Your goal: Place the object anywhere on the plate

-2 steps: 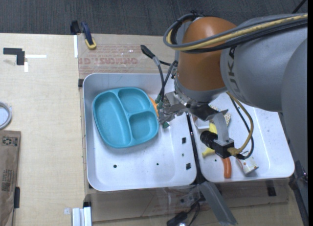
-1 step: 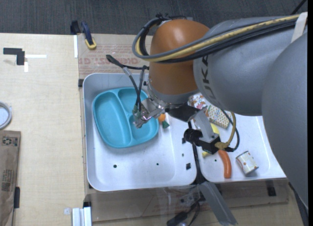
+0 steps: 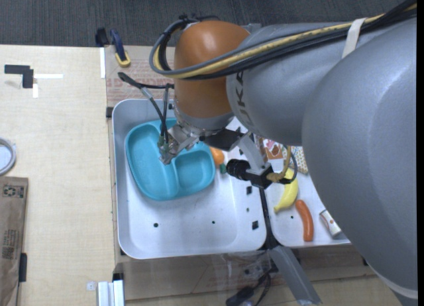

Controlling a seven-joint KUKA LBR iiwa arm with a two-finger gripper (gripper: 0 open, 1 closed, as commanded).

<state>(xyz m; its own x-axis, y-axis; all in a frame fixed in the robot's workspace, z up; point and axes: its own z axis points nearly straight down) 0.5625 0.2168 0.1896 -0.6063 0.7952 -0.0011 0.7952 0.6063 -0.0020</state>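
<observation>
A blue two-part plate [image 3: 159, 165] lies in the left white bin [image 3: 179, 235], towards its upper left. My gripper [image 3: 167, 153] hangs over the plate's middle ridge, its tip close to the blue surface. The arm's orange band and grey body cover much of the bin's upper right. A small orange thing [image 3: 218, 156] peeks out just right of the plate, partly hidden by the wrist. I see nothing clearly between the fingertips.
The right bin [image 3: 299, 237] holds a banana [image 3: 287, 193], an orange-red sausage-shaped thing [image 3: 305, 220], a small white packet [image 3: 329, 223] and a patterned item [image 3: 273, 149]. A blue and yellow tool [image 3: 117, 48] lies on the bench beyond the left bin.
</observation>
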